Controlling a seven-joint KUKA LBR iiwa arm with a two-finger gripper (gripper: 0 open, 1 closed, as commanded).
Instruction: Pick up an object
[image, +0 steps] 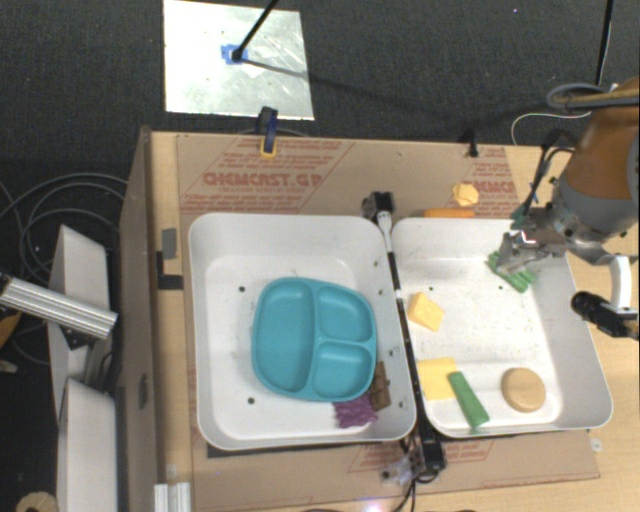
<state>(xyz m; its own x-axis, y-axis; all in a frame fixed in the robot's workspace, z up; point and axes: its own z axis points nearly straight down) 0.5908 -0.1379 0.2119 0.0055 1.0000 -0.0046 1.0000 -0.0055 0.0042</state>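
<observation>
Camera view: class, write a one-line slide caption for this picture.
The arm's pincer sits over a green piece in the right bin; a teal divided plate lies in the left bin.

teal divided plate (313, 339) | white bins (225, 240) | purple scrap (352, 412) | yellow wedge (426, 311) | green stick (467, 398) | tan disc (523, 389)

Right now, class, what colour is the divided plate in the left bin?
Teal blue; the divided plate shows in the camera view.
</observation>
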